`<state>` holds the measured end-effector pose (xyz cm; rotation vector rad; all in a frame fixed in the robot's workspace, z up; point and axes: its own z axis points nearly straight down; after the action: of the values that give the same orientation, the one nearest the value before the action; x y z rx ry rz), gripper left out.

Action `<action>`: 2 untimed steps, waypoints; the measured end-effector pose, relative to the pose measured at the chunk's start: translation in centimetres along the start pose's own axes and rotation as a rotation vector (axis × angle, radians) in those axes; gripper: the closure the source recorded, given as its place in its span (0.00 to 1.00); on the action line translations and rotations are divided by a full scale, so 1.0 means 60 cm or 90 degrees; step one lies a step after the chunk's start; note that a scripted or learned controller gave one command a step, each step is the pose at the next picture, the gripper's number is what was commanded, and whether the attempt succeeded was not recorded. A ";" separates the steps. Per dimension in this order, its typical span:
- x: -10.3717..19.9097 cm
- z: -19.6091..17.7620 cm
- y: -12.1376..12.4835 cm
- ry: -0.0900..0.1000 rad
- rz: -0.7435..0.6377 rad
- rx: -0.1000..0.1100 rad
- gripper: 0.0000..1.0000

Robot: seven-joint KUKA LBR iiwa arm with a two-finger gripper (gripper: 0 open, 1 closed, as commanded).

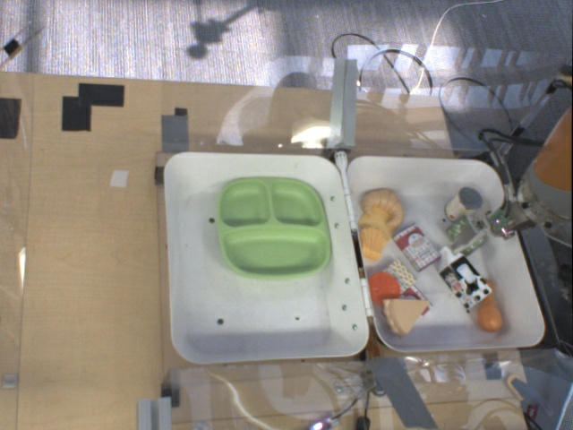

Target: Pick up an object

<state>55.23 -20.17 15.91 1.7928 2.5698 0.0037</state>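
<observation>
From my remote seat I see the wooden tabletop (pixel 81 267) carrying two shallow white bins side by side. The left bin (pixel 192 321) holds a green divided plate (pixel 271 227), which sits a little toward twelve o'clock of that bin's centre, flat, with two small compartments at its far side and one long one nearer me. The right bin (pixel 528 325) holds all the small things.

The arm (pixel 553 164) reaches in from three o'clock, and its gripper (pixel 483 231) hangs over the right bin toward that bin's two o'clock corner. I cannot tell whether the fingers are spread or closed, and I see nothing clearly between them.

Inside the right bin, a yellow ridged toy (pixel 380 220) lies at ten o'clock, close to the dividing wall. A black-and-white patterned box (pixel 467 282) lies at four o'clock from the bin's centre, with an orange rounded piece (pixel 489 316) just beside it at five o'clock. A red-and-white packet (pixel 415 245) sits near the centre. A tan wedge (pixel 405 315) lies at seven o'clock, touching a red round piece (pixel 385 286). A small grey-topped cup (pixel 464 202) stands at one o'clock, just beside the gripper.
</observation>
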 end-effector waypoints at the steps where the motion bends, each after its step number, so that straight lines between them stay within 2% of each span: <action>1: 0.023 0.105 0.100 -0.003 0.107 -0.007 0.00; 2: 0.006 0.101 0.020 -0.008 0.021 -0.014 0.00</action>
<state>56.29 -19.46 9.88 1.8226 2.5207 0.0219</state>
